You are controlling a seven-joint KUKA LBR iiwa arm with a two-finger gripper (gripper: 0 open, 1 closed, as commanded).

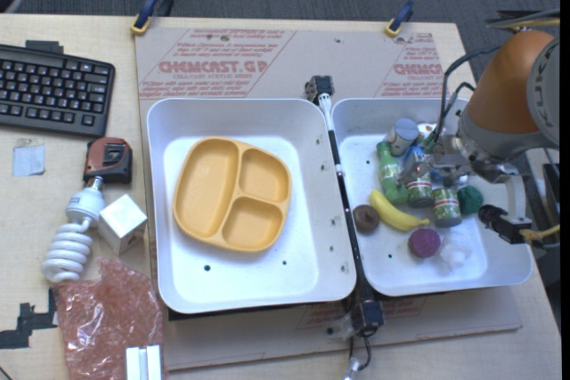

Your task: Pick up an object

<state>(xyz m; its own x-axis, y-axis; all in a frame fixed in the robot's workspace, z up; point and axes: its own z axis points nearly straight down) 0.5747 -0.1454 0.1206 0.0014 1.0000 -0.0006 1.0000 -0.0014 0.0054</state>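
As the bench was seen from above, two white bins were counted: the left bin held one yellow divided plate, and the right bin held a cluster of objects. One banana was taken as landmark: one brown ball lay just left of it, one purple ball just below its right end, and two green-labelled cans just right of it. The gripper was seen above the banana, low among the cans; whether it was open or closed could not be told.
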